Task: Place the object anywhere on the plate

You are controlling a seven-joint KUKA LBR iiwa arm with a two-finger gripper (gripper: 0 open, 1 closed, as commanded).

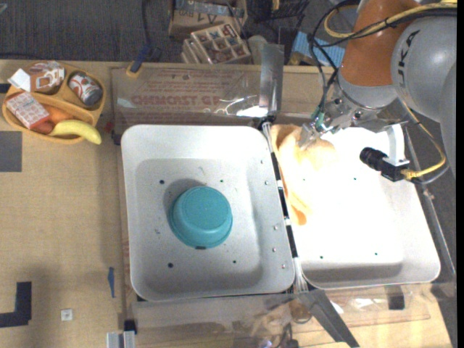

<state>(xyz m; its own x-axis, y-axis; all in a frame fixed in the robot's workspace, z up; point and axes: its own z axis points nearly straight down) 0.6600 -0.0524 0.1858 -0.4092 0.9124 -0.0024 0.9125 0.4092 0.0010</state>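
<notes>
Lying in the right bin (pixel 377 245), against its left wall toward the upper left corner, is a pale orange-yellow thing (pixel 293 183) that looks soft and crumpled, perhaps a cloth or a thin plastic piece; overexposure washes out its edges, so its true shape is hard to tell. Judged by its look, it is light and limp, likely to sag and fold when lifted, and not fragile. A pinch on a raised fold near its upper part, where it bunches up, seems the best hold, since the lower strip lies flat along the wall and offers little to grip. The hand (pixel 317 130) is at the upper end of this soft thing, just below the grey arm (pixel 428 56) with its orange band (pixel 377 27) in the upper right of the frame. Its tips appear to touch or hover right over the bunched part, but glare and the slanted view hide them, so I cannot tell whether it is wide, narrow or holding anything. The teal round plate (pixel 201 217), which looks more like an upturned bowl, sits in the middle of the left bin (pixel 145 158), well apart from the soft thing. At the upper left of the desk (pixel 58 230) rests a tray of toy food (pixel 51 104).
</notes>
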